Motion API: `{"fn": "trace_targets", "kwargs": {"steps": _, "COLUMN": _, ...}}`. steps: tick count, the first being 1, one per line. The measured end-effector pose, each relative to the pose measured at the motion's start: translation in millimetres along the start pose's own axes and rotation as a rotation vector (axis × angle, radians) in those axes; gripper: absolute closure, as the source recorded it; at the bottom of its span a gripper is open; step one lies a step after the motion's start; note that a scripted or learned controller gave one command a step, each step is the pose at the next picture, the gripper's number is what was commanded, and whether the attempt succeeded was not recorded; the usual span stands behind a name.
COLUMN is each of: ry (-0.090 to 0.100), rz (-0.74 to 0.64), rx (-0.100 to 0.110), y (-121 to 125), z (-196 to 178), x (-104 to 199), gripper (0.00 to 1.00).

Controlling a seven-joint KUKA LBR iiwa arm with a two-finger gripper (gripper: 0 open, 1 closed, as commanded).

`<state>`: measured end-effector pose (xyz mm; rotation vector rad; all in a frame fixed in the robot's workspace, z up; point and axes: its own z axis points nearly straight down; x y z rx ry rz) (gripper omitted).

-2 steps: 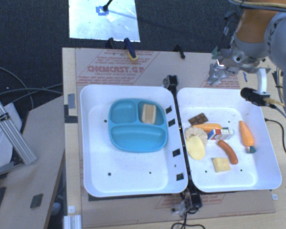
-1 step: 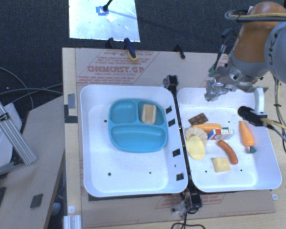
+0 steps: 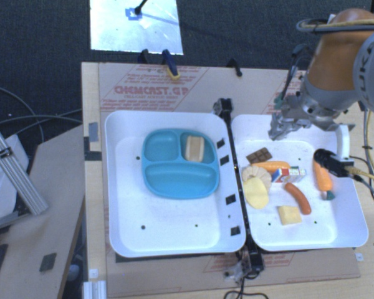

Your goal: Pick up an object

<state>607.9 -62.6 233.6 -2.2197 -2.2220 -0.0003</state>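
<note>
You see the gripper [image 3: 278,131] over the upper part of the right bin [image 3: 318,232], close to its far wall, at the end of the arm [image 3: 336,67] that comes in from the right. From this view you cannot tell how far the gripper is open, and you cannot tell if it touches the floor of the bin. The objects of this bin all lie nearer to you than the gripper. The closest is a brown piece [image 3: 258,156], just below the gripper and a little to its left, apart from it. Touching the brown piece on its lower side is an orange stick [image 3: 271,166], and beside that a small tube [image 3: 291,174] with red and white on it. Under them lie pale slices [image 3: 256,189] near the wall between the bins. More to the front you find a sausage [image 3: 298,199] and a cheese block [image 3: 290,215], near each other. A carrot [image 3: 323,178] lies toward the right side, well apart from the gripper. In the left bin [image 3: 168,226] is a blue plate [image 3: 174,179], and a bread piece [image 3: 194,148] sits in its upper right compartment.
</note>
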Motion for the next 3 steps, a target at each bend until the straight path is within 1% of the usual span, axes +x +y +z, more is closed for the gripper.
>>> {"fn": "trace_targets", "kwargs": {"steps": 1, "ry": -0.001, "rz": 0.001, "rx": -0.001, "y": 5, "z": 17, "x": -3, "gripper": 1.00}}
{"fn": "trace_targets", "kwargs": {"steps": 2, "ry": 0.000, "rz": -0.004, "rx": -0.003, "y": 2, "z": -1, "x": 9, "gripper": 1.00}}
{"fn": "trace_targets", "kwargs": {"steps": 3, "ry": -0.002, "rz": -0.001, "rx": -0.001, "y": 6, "z": 20, "x": 4, "gripper": 1.00}}
